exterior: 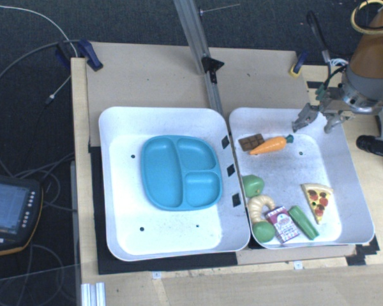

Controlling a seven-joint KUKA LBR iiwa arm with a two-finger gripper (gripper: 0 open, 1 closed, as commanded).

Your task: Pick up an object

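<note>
We see the hand (319,115) hanging over the far right corner of the right bin (345,171), its two fingers spread apart with nothing between them — a stance that suits coming down on something rather than carrying it. The nearest candidates lie just left of it and a little nearer to us: a carrot (269,145) touching a brown chocolate bar (251,141), which would make a clean grasp of either one awkward, in our judgement. Farther toward the near edge sit a pizza slice (318,200), a green pepper (253,185), a pale ring-shaped piece (262,204), a small red carton (283,224) and a green cucumber (304,222) — the last few crowded together. The left bin (115,171) holds a blue divided plate (180,171). A metal pole (195,30) crosses the surface (147,75) at the far side, clear of the arm.
</note>
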